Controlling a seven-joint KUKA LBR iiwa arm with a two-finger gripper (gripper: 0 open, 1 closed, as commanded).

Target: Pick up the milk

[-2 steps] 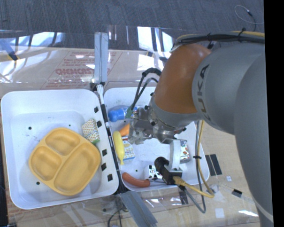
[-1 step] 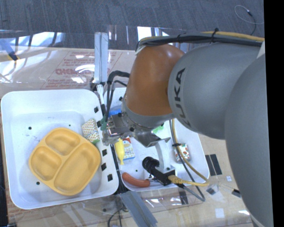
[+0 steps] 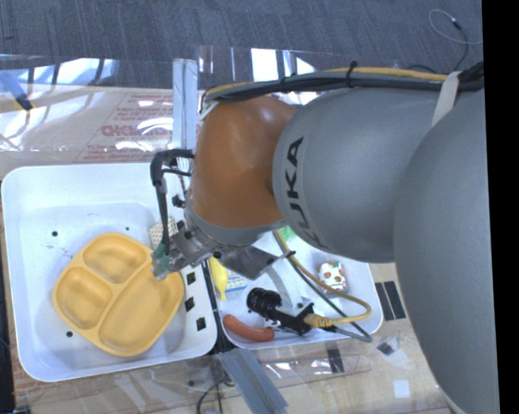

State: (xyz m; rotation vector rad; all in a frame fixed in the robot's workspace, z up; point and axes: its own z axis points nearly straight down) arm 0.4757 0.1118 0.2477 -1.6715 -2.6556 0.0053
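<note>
Gripper (image 3: 163,259) of mine hangs at the right edge of the left bin (image 3: 21,255), just above the yellow divided plate (image 3: 109,294), and I cannot tell its state. Near the right bin's (image 3: 367,319) front edge lies a hot dog (image 3: 246,329); whichever item is the milk, I cannot tell.

My arm (image 3: 344,181) covers most of the right bin (image 3: 377,312), blocking access from above. Yellow tray (image 3: 117,294) fills the left bin's (image 3: 21,255) floor; bare floor along its top.
</note>
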